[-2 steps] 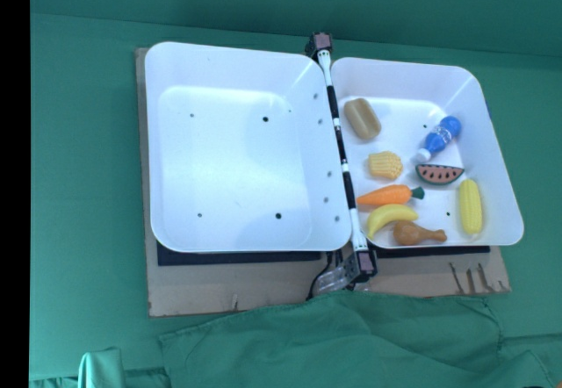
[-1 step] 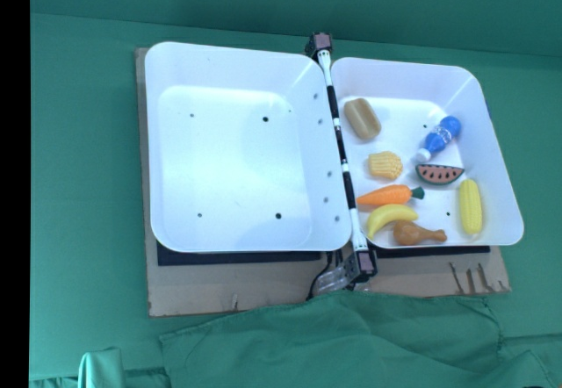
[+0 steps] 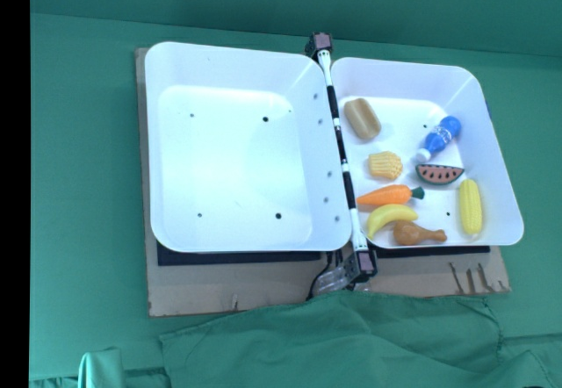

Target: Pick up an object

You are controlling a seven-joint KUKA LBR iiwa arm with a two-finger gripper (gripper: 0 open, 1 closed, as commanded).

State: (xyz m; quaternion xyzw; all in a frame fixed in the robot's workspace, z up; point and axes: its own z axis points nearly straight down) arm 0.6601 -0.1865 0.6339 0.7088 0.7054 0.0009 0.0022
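Observation:
The right bin [image 3: 479, 97] holds several toy foods: a bread roll [image 3: 361, 118], a blue bottle [image 3: 438, 138], a small yellow corn piece [image 3: 385, 165], a watermelon slice [image 3: 439, 173], a carrot [image 3: 387, 195], a corn cob [image 3: 471, 206], a banana [image 3: 389, 217] and a chicken drumstick [image 3: 416, 234]. The foods lie apart from each other except the banana and drumstick, which touch near the front wall.
The left bin [image 3: 162, 114] stands beside the right one, with a black-and-white striped bar [image 3: 338, 145] along the joint between them. Both rest on a cardboard sheet [image 3: 228, 290]. Crumpled green cloth [image 3: 351, 342] lies in front of the bench.

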